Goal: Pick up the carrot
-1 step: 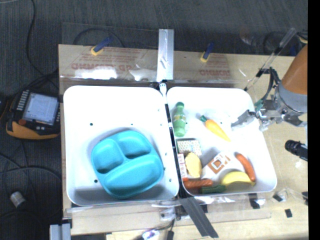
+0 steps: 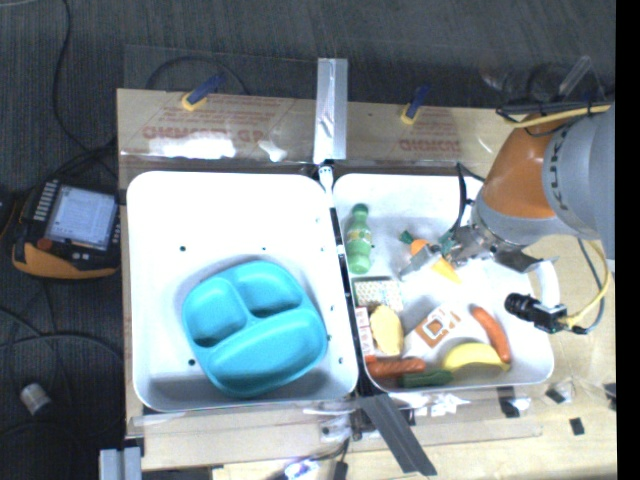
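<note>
The carrot (image 2: 420,246) is a small orange piece with a green top. It lies in the upper middle of the right bin (image 2: 400,193). My gripper (image 2: 438,255) is low in that bin, right against the carrot's right end and partly covering it. A yellow piece (image 2: 449,271) shows just under the gripper. Whether the carrot is held I cannot make out. The arm (image 2: 525,193), with its orange band, reaches in from the right.
The right bin also holds a green bottle (image 2: 357,236), a blister pack (image 2: 377,291), a potato (image 2: 386,328), a small box (image 2: 440,326), a banana (image 2: 470,356), and red sausages (image 2: 492,333). A blue sectioned plate (image 2: 255,323) lies in the left bin (image 2: 160,218).
</note>
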`<state>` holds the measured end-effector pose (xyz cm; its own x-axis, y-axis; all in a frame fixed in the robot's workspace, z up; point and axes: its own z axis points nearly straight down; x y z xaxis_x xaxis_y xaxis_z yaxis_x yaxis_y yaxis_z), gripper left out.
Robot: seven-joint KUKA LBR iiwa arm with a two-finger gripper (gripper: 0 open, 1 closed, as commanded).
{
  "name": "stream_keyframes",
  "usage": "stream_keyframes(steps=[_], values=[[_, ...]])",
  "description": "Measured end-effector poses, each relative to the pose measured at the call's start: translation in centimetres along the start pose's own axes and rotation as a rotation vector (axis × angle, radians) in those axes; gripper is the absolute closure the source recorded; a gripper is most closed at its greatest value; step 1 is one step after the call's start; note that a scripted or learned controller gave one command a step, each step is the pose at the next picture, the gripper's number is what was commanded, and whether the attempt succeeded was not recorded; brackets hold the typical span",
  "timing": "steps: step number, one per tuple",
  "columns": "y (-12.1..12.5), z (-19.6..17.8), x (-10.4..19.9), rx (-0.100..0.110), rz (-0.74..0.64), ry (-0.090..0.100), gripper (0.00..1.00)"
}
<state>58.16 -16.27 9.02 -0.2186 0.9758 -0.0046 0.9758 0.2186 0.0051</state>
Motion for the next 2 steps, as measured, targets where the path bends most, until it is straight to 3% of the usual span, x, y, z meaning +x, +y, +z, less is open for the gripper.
stream_keyframes(steps=[1,2], values=[[0.1,-1.0,0.1,-0.002,0.000,0.002,1.00],[-3.6,-18.9,3.2,0.006,0.026,0.002,1.00]])
